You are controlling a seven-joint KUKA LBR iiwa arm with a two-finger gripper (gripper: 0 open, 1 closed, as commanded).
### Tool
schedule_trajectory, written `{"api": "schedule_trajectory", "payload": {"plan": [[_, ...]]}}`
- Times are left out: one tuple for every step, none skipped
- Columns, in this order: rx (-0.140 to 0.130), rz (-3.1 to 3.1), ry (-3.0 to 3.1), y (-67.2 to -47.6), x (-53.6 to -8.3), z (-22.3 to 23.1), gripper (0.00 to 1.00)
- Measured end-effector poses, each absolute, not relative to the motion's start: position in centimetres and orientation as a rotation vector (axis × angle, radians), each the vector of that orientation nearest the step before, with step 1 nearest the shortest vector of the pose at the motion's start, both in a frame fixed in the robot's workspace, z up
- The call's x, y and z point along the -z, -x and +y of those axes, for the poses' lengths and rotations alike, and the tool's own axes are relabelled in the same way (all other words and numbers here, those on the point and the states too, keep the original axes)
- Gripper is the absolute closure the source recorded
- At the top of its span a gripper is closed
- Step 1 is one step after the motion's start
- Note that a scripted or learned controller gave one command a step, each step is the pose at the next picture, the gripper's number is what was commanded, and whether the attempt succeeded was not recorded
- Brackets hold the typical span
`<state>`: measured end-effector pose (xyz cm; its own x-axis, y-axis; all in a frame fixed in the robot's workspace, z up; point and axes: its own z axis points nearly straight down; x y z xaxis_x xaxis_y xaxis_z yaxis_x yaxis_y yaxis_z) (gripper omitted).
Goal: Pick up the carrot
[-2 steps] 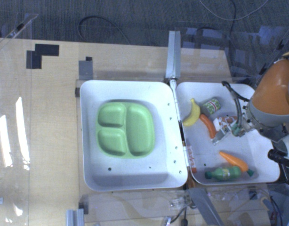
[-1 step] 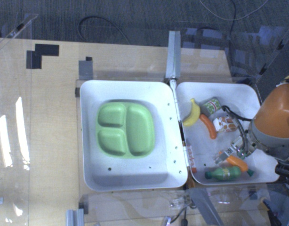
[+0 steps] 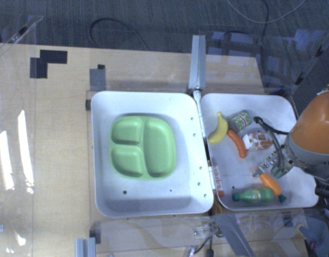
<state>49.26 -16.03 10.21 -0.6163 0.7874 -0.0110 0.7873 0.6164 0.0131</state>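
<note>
Jaws: whether parted or closed cannot be told; the two-finger gripper (image 3: 273,166) hangs low in the right-hand shallow white bin (image 3: 285,107), its tip just above the short orange carrot with green end (image 3: 270,181), which lies near the bin's front edge. Just in front of it lies a green plastic bottle (image 3: 254,196); farther left are an orange-red sausage (image 3: 237,143), a yellow banana (image 3: 220,129) and a small green can (image 3: 240,120). A sound grasp would probably straddle the carrot across its width, clear of the bottle.
</note>
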Motion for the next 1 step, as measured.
{"api": "schedule_trajectory", "payload": {"plan": [[-0.004,2.773,-1.464,-49.13,-19.26,-8.65,1.00]]}}
